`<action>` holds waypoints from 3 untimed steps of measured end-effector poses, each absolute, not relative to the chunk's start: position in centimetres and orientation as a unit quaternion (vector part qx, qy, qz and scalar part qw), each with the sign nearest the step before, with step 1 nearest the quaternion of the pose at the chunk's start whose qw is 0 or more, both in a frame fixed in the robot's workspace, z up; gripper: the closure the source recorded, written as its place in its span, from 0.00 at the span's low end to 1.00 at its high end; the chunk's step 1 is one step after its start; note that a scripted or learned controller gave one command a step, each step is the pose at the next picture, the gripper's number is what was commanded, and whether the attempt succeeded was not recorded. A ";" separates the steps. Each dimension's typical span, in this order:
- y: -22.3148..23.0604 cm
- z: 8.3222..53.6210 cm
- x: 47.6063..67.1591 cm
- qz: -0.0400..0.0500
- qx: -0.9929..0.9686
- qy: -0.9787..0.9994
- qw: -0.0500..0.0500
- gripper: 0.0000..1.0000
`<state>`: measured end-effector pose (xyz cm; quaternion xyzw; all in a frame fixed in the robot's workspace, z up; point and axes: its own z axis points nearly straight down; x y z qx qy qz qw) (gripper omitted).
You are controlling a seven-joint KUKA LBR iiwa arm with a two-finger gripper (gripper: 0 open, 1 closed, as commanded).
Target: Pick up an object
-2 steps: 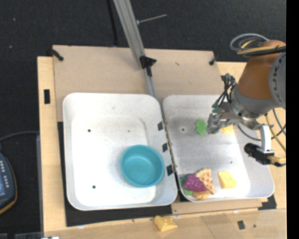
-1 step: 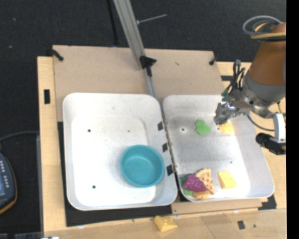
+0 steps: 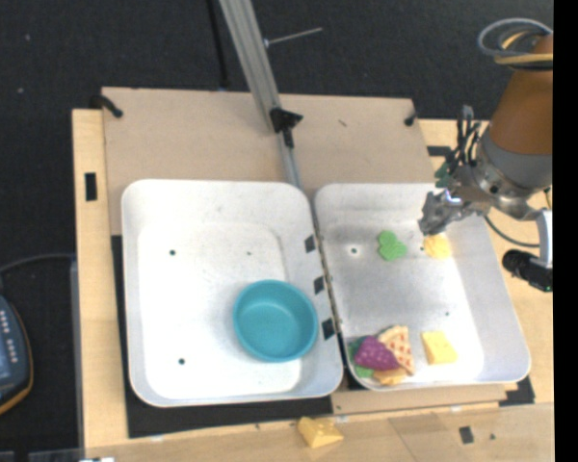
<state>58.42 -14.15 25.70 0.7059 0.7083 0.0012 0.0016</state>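
Gripper low over right bin, near far right corner, just beside yellow block. Finger state: cannot tell. Nothing lifted yet; grasp and lift remain.

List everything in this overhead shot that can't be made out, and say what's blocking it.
- Tool: too small and dark in the camera view to tell if it is open or shut.
- Small yellow piece: its upper left edge is hidden by the tool, so contact is unclear.
- Purple toy and waffle-like piece: heaped together in the right bin's corner; shapes unclear.
- Arm: cut off by the right edge.
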 end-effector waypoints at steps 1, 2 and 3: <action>-10.0 25.3 57.8 0.001 0.705 0.709 0.000 1.00; -4.2 25.9 57.9 0.002 0.704 0.710 0.000 1.00; 1.8 26.2 57.3 0.001 0.704 0.710 -0.001 1.00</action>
